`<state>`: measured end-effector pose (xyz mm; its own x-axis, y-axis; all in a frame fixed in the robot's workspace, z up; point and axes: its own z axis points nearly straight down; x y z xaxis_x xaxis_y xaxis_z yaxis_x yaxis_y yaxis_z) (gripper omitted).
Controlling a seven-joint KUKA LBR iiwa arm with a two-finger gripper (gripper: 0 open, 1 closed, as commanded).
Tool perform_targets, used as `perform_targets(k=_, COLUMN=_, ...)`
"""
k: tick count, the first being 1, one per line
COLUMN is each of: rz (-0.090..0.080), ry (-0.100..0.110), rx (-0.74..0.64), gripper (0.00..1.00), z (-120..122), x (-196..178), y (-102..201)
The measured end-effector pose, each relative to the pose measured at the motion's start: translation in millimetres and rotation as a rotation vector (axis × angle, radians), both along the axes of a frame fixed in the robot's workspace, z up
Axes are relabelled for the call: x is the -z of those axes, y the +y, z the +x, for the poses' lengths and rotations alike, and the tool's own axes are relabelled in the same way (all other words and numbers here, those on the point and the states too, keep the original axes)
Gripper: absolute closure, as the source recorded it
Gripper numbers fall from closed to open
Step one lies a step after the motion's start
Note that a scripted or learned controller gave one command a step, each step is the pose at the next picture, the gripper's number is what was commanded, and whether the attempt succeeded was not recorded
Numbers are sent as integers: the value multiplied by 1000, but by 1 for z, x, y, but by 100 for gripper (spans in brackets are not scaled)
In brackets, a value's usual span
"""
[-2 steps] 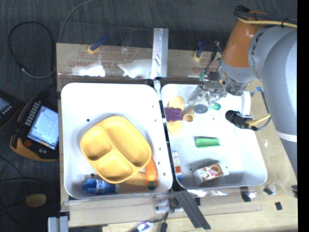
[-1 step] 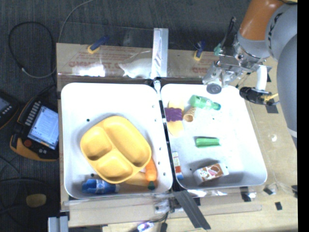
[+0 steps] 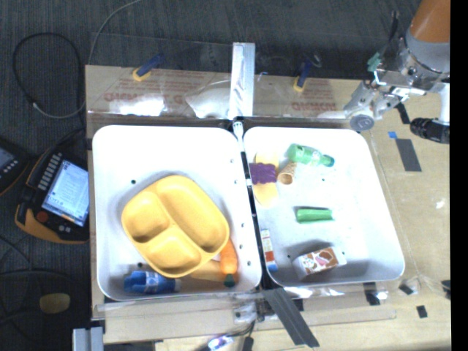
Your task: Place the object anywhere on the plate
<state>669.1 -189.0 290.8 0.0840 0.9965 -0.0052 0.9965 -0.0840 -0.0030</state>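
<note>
A yellow divided plate [image 3: 175,225] lies tilted in the left bin [image 3: 117,152]. In the right bin [image 3: 365,196] lie a green bottle [image 3: 308,154], a purple block [image 3: 262,172] on a pale yellow piece [image 3: 266,194], a tan cone [image 3: 286,172], a green block [image 3: 314,213], a small carton [image 3: 319,262] and a thin stick [image 3: 268,248]. My gripper [image 3: 363,115] hangs beyond the right bin's far right corner, outside the bin and away from every object. Nothing shows in it.
An orange carrot [image 3: 229,259] and a blue bottle [image 3: 150,282] lie against the plate's near edge in the left bin. A raised divider [image 3: 247,196] separates the bins. Clamps and plastic sheeting sit along the back of the bench.
</note>
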Motion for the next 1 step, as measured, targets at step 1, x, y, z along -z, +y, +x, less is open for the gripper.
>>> perform_targets(k=1, rz=0, ry=0, rx=-1, gripper=0, z=0, x=0, y=1)
